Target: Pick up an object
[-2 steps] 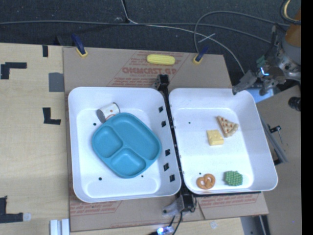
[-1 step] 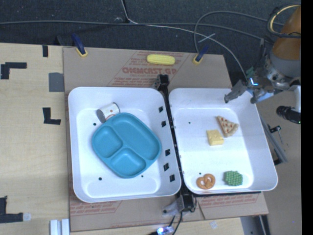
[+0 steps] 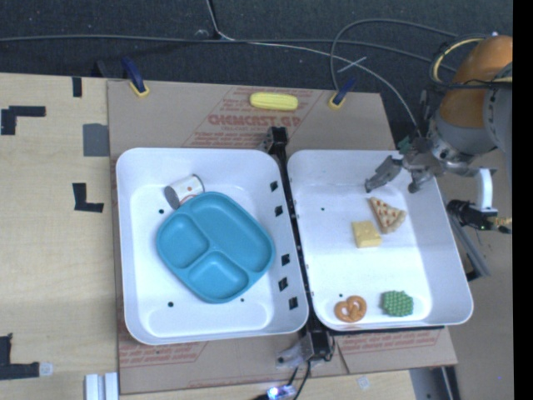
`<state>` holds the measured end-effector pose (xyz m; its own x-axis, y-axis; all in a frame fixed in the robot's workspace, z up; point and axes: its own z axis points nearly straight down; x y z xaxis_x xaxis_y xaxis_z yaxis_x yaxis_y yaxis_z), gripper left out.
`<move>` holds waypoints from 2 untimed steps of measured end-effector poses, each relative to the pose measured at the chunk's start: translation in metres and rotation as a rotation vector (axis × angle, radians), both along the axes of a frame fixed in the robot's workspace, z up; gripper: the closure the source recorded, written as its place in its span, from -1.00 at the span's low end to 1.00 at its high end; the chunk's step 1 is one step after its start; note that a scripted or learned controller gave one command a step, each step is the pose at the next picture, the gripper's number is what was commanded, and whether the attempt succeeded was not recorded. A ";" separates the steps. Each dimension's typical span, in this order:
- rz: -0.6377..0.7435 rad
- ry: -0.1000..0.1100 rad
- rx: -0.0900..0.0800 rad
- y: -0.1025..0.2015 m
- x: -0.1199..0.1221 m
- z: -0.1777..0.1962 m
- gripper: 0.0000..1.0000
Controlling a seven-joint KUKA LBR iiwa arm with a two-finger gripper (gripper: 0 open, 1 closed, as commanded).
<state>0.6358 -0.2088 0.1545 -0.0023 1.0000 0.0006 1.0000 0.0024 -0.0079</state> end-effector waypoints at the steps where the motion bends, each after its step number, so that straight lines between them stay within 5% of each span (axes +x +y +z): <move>1: 0.000 -0.002 -0.001 -0.004 0.005 -0.048 -1.00; 2: 0.002 -0.007 -0.003 -0.003 0.007 -0.034 1.00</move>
